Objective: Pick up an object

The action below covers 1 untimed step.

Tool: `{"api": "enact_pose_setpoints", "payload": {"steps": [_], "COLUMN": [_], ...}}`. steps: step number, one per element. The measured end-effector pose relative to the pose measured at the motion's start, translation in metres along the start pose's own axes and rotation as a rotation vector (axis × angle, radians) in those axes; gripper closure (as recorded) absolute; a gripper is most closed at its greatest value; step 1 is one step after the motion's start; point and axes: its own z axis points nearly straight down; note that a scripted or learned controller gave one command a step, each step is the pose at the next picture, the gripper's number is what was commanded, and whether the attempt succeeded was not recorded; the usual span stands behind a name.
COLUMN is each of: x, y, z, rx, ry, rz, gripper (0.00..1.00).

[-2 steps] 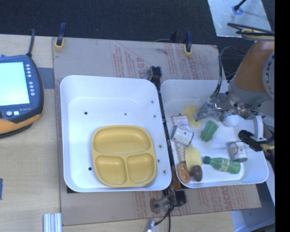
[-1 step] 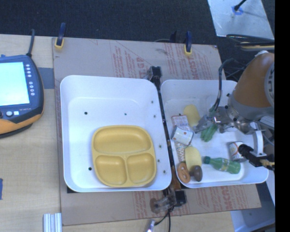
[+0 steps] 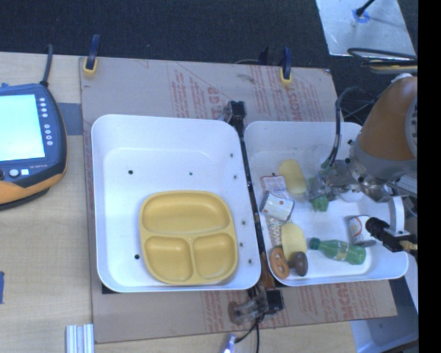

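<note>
Gripper sits low in the right bin, over a small green item; whether its fingers are parted or gripping cannot be told. Nearer lie a green bottle and yellow block. Left bin holds 1 yellow divided tray.
</note>
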Motion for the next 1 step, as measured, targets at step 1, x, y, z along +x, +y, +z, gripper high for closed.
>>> {"api": "enact_pose_setpoints", "payload": {"steps": [1], "x": [0.0764], "y": [0.0125], "z": [-0.0912], "rx": [-0.007], "ry": [0.002], "rz": [0.002], "gripper": [1.0]}}
